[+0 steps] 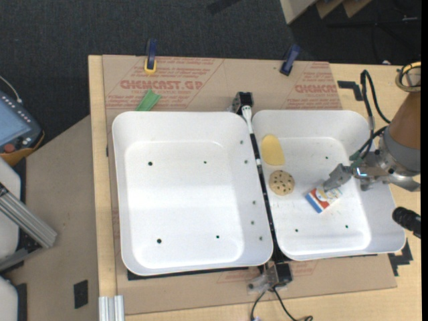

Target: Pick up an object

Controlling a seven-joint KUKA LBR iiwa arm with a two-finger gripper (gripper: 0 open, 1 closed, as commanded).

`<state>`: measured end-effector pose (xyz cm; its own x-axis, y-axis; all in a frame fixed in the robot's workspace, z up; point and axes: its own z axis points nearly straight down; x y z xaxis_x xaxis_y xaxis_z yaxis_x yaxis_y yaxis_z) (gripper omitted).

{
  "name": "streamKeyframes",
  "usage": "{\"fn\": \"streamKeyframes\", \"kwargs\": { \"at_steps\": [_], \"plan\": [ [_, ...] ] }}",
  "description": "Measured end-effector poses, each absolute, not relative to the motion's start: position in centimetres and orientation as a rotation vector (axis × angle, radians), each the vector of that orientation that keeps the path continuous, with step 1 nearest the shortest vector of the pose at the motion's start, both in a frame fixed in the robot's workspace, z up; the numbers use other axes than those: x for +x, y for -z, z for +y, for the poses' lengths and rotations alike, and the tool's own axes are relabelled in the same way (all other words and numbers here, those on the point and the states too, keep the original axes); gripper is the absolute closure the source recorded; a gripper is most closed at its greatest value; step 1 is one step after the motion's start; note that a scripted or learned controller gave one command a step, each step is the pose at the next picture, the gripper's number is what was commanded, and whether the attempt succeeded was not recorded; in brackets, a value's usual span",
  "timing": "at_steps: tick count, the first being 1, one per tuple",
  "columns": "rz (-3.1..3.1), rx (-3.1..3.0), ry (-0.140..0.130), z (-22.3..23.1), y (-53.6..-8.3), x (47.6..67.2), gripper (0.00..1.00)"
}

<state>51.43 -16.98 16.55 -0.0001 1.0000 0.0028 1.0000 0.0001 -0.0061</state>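
In the right bin (304, 246) the gripper (334, 182), finger state indeterminate, stood directly above a small red, white and blue packet (319, 200), with a round speckled cookie (281, 182) and a pale yellow oblong piece (272, 150) nearby, on brown sheeting (200, 79) printed "CHEMCAST GP".

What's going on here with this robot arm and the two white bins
A grey robot arm reaches in from the right over the right bin, and its gripper is down at a small red, white and blue object lying on the bin floor. Whether it has hold of that object can't be told from this angle. A yellow piece and a round cookie lie nearby in the same bin, close to the divider. The left bin sits beside it.
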Motion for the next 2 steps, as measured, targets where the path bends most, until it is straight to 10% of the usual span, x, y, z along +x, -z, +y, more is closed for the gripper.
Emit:
{"fn": "streamKeyframes", "kwargs": {
  "at_steps": [1, 2],
  "plan": [
    [-2.218, -2.218, -0.002, -13.2, -8.0, 49.1, 0.00],
    [-2.240, -2.229, 0.019, -12.1, -31.5, 54.6, 0.00]
  ]
}}
